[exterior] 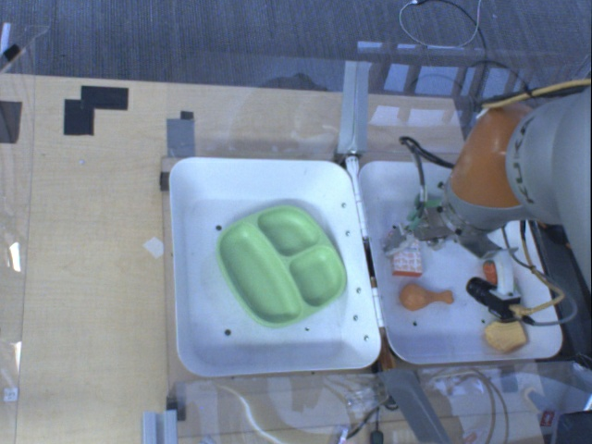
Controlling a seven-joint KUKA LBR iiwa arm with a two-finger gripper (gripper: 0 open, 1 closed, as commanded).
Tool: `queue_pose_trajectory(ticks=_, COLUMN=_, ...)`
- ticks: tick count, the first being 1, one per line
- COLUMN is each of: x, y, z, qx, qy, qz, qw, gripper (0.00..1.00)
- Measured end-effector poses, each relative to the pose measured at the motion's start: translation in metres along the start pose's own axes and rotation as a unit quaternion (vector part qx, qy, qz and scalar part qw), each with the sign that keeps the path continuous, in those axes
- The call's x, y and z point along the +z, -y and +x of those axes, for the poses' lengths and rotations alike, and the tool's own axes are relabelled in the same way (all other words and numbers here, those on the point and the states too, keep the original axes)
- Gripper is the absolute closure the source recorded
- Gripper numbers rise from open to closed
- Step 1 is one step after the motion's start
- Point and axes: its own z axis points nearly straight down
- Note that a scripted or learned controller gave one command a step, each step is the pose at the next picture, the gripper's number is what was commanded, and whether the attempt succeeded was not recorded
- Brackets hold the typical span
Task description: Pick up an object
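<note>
The jaws (413, 232) hang just above a small red-and-white packet (407, 263) in the right bin (462, 345); whether they are open I cannot tell. Descend squarely over the packet, clear of the orange toy (424, 296) below it.

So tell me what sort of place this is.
Probably a robotics lab's test bench, not a kitchen: two white bins fixed side by side on a wooden bench, a robot arm over toy-like items, and loose cables behind.
</note>
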Motion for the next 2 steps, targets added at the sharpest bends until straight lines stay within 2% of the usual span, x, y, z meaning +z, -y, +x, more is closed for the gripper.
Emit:
queue_pose_trajectory(ticks=1, x=-0.011, y=-0.002, z=0.001, qx=-0.001, qy=0.000, qz=-0.003, qw=1.0000, gripper=1.00)
queue_pose_trajectory(ticks=2, x=-0.096, y=0.011, z=0.050, qx=0.054, qy=-0.001, qz=0.004, qw=0.9986, gripper=1.00)
